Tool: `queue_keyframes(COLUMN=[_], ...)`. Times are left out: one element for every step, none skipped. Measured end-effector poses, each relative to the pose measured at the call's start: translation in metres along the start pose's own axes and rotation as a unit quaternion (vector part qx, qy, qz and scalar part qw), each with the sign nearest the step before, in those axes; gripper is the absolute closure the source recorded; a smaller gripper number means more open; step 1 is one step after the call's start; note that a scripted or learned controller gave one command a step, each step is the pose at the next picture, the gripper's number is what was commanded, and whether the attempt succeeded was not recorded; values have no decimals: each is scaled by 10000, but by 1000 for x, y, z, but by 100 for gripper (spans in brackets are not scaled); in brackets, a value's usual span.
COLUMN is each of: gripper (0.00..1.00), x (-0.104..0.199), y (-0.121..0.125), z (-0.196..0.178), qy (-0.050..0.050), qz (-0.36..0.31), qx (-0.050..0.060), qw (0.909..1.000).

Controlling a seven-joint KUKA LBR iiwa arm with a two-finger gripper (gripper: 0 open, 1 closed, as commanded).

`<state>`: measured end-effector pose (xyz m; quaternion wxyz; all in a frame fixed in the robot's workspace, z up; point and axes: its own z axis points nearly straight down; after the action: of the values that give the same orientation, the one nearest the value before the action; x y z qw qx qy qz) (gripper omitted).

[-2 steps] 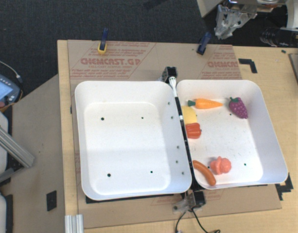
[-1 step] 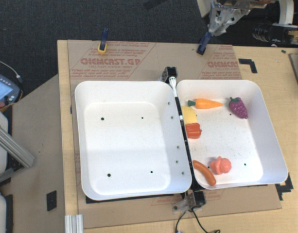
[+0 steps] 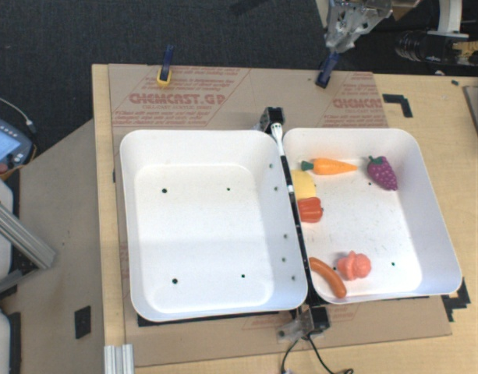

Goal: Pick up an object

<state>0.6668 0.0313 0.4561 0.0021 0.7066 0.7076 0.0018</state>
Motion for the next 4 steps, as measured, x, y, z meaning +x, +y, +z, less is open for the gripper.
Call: queue_keyframes(gripper=[100, 100, 100, 100], x=[0, 0, 0, 1], y=[1, 1, 2, 2], z=[-11, -22, -32, -43], qy=[-10, -18, -25, -34], qz=[2, 1, -1, -4], qx=[-25, -48, -73, -96], qw=[10000, 10000, 10000, 9999])
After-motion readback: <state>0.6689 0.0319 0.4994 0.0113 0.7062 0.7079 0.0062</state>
